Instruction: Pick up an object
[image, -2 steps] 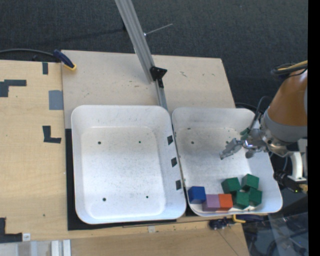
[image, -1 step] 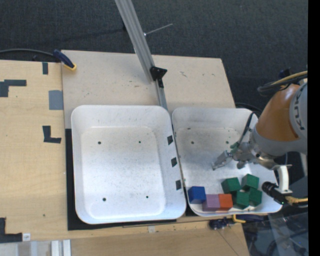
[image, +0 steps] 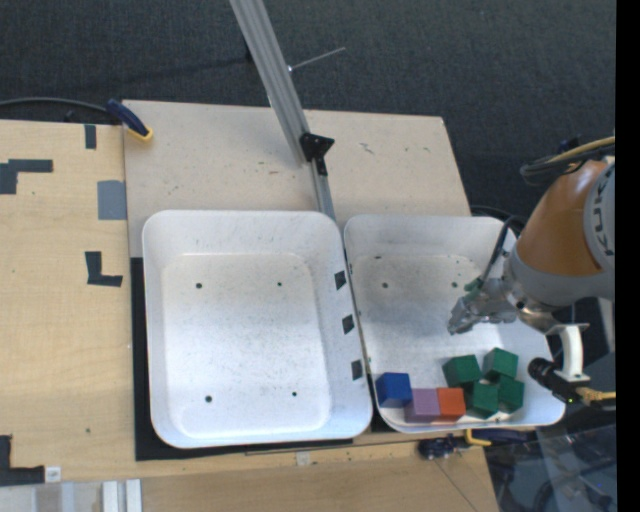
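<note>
Claw (image: 468, 317) sits low over the bare floor of the right bin (image: 420, 232), and whether it is parted or closed cannot be told from this slant; nothing is seen gripped in it.

Nearest it, just toward the camera, lies the cluster of green blocks (image: 487, 380), packed against the bin's near wall. Beside them, a little further along that wall away from the arm, come the orange block (image: 451, 402), the purple block (image: 426, 404) and the blue block (image: 394, 388), touching in a row.

The step in hand looks like choosing and approaching a block. To do it well, I would go for one with free sides: the blue block at the row's end, or the topmost green one. The claw should come straight down, its closing line set across two open faces, not along the row where neighbours block the way. The wall close behind may foul a descent, so keep to the inner side.

The blocks are near cubes with no clear long axis; the row itself runs along the near wall.

Farther off, beyond the dividing rims, the left bin (image: 170, 235) rests on the worktop (image: 220, 150).
</note>
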